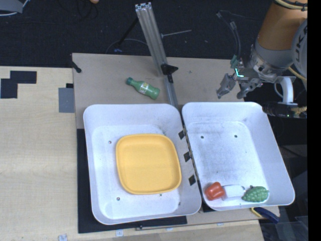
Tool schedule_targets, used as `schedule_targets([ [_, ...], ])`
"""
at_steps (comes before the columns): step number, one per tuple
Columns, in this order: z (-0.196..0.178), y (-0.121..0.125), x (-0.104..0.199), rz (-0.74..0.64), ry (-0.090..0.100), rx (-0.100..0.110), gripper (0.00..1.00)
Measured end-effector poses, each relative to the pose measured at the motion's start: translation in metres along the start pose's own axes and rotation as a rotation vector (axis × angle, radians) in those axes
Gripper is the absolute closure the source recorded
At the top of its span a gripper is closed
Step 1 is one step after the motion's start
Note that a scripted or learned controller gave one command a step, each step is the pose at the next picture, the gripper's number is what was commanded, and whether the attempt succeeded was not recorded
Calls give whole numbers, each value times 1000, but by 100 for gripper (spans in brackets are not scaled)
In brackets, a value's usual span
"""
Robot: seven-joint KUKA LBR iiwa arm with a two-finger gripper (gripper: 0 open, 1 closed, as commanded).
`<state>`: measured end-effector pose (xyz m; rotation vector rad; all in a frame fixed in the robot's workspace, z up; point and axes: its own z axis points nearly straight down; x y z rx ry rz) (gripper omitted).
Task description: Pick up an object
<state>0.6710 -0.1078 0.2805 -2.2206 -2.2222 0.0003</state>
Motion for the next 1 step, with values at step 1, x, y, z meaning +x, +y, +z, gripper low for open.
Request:
schedule_targets([
  [1,0,0,0,0,0,0,0],
])
